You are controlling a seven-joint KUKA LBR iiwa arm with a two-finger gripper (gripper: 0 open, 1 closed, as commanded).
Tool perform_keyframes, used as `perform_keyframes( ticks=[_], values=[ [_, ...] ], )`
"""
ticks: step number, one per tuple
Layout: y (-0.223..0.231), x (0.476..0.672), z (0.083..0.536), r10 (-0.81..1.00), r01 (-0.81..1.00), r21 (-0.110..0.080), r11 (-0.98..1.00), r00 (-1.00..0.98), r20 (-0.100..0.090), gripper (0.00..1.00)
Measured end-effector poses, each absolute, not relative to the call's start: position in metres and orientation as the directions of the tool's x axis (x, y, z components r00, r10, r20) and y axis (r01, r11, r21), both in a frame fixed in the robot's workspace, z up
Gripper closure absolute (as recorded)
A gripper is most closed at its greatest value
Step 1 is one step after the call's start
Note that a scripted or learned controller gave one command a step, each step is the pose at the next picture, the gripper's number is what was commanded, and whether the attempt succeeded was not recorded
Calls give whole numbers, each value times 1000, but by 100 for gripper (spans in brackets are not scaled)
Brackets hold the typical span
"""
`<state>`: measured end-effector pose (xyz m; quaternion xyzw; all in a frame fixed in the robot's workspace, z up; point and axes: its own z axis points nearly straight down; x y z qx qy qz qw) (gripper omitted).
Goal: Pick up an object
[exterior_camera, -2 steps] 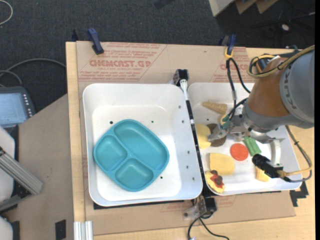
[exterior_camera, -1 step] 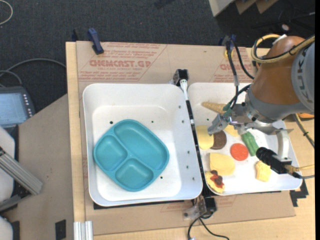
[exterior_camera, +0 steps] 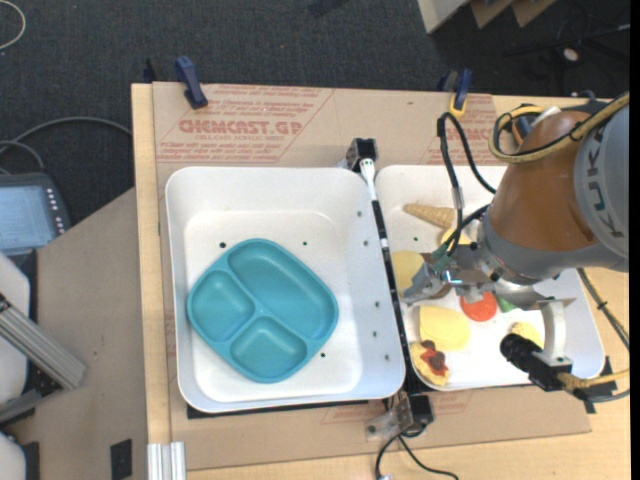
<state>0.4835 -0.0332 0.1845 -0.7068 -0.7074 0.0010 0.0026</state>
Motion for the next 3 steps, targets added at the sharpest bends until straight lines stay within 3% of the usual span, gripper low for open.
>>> perform_keyframes(
  ticks=[1,3],
  values=[
    [-35,479,185,1000,1000,-3,0,0,1,0],
    [7,479,185,1000,1000,-1,2,-2,1,0]
  ],
)
